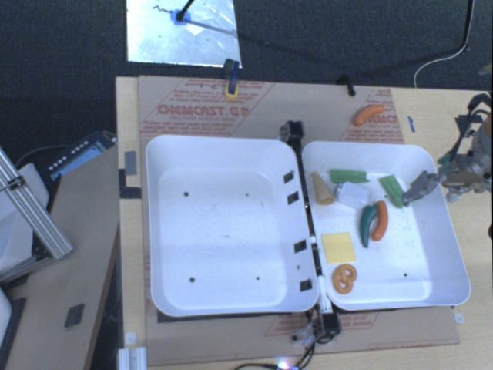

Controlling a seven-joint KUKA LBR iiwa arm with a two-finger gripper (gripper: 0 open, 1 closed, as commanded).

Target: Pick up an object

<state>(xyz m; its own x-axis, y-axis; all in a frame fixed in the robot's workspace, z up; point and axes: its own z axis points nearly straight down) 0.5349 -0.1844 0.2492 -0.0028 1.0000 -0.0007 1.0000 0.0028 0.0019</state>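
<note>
- Dark carpet surrounds a bench (85,230) that bears a cardboard sheet (254,102) and two white bins.
- Left bin (223,222) sits beside the right bin (431,276).
- Right bin holds a cone (322,188), green pieces (348,176), an orange sausage (379,220), a yellow square (338,247) and a pretzel (344,278).
- Gripper (422,185) reaches over the right bin's far right rim, just beside a green piece (392,190); how wide it stands I cannot tell, and nothing shows held in it.

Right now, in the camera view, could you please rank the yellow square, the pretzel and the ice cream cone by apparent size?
1. Yellow square, clearly the largest.
2. Ice cream cone and pretzel look about alike; the cone is longer, the pretzel rounder, so I won't rank them.
</note>
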